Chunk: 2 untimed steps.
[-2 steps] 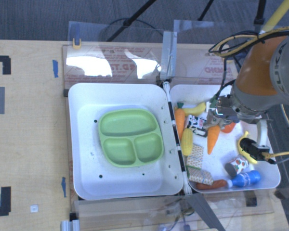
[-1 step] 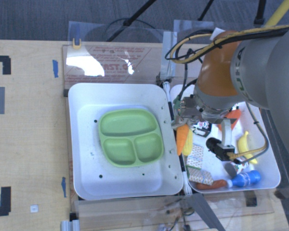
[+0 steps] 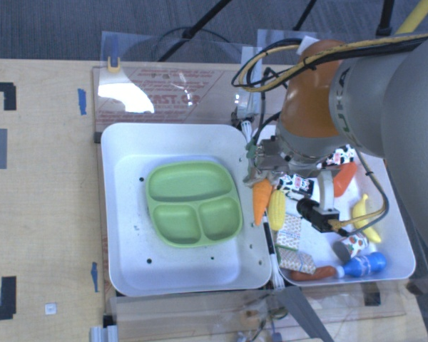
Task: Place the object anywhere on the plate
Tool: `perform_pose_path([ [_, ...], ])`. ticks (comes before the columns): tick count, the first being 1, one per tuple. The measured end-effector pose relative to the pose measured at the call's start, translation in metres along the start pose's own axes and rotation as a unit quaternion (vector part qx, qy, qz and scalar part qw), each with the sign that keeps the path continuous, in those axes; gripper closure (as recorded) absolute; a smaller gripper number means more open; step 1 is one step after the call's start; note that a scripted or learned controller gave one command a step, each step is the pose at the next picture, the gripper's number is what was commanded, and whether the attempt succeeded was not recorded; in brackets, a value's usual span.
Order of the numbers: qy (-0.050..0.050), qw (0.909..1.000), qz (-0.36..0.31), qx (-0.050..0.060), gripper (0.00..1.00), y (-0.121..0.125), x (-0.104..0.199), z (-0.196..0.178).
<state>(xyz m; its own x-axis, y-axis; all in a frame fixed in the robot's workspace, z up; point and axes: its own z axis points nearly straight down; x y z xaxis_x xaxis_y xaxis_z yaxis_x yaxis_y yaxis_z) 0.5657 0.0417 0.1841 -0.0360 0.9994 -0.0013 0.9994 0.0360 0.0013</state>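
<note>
Scanning from the nine o'clock side, the inspection found the left bin (image 3: 121,212) carrying a green plate (image 3: 193,203) with three compartments, seated slightly toward eight o'clock of the bin's centre and bare of any load, presumably set there alone so that a drop anywhere on it would count. Moving toward three o'clock, a carrot (image 3: 260,200) stood upright at the divide between the two bins, its tip pointing to six o'clock, directly beneath the gripper (image 3: 259,171); this was judged to be the task's object, apparently lifted clear of the clutter, though whether it was truly held or merely lay below the tool could not be confirmed, and the pincer's state could not be told from this angle. A corn cob (image 3: 277,208) lay just beside the carrot at its three o'clock. Further right, the right bin (image 3: 403,258) held the remaining stock: a banana (image 3: 364,216), a blue bottle (image 3: 364,265) and a sausage (image 3: 315,273) toward six o'clock. The arm (image 3: 385,84) entered from two o'clock, its orange band above the wrist. Placement on the plate had not yet been made.
</note>
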Motion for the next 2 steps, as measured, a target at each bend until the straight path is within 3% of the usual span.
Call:
perform_pose_path([
  [1,0.000,1.0000,0.000,0.000,0.00,0.000,0.000,0.000],
  [2,0.001,0.9961,-0.088,0.002,0.00,-0.025,-0.044,0.000],
])
